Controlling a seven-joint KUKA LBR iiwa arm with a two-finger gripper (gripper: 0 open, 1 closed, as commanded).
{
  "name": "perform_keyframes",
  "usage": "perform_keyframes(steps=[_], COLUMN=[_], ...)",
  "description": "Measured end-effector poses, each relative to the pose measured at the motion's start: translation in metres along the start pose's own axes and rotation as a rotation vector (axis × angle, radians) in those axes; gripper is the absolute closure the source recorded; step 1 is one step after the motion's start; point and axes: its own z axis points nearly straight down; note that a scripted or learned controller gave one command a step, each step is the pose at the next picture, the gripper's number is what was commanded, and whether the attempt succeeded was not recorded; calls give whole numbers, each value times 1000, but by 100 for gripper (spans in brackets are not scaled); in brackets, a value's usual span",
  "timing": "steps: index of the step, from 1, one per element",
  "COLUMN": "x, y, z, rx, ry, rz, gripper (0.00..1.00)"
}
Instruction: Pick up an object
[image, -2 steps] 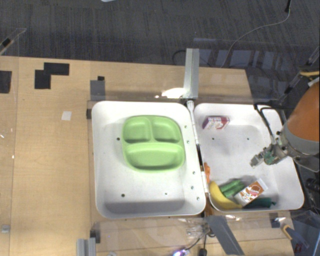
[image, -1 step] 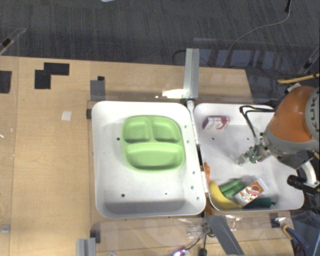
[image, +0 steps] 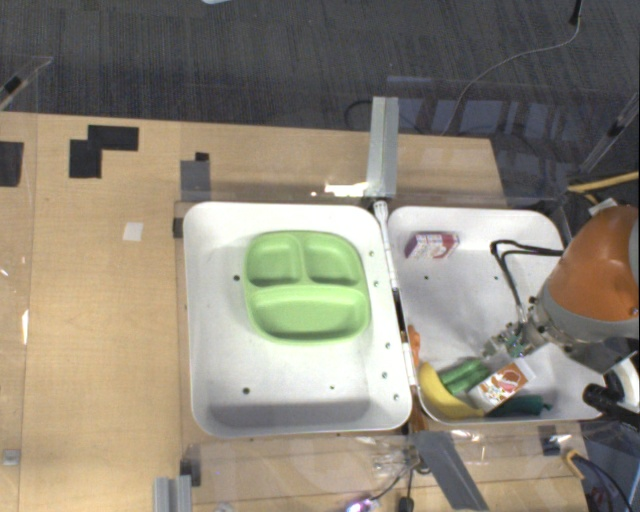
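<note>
Camera view: nothing lifted yet, judging by the banana (image: 440, 392), green bottle (image: 462, 377) and small carton (image: 501, 384) lying heaped in the near corner of the right bin (image: 470, 275), with a pink-labelled packet (image: 431, 244) by its far edge and a green divided plate (image: 305, 284) alone in the left bin (image: 215, 300); grasp and lift both left to do. Reaching in low from the right edge of the worktop (image: 90, 300), wrist slanted down, gripper (image: 507, 345) just above the carton; cannot tell whether clenched or released.
</note>
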Motion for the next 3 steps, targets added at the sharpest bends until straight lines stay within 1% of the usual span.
perform_keyframes(steps=[1, 2, 3], x=[-46, -7, 21], y=[-27, -5, 6], z=[-39, 0, -53], rx=[11, 5, 9], ry=[11, 2, 14], rz=[-339, -328, -561], gripper=[100, 100, 100])
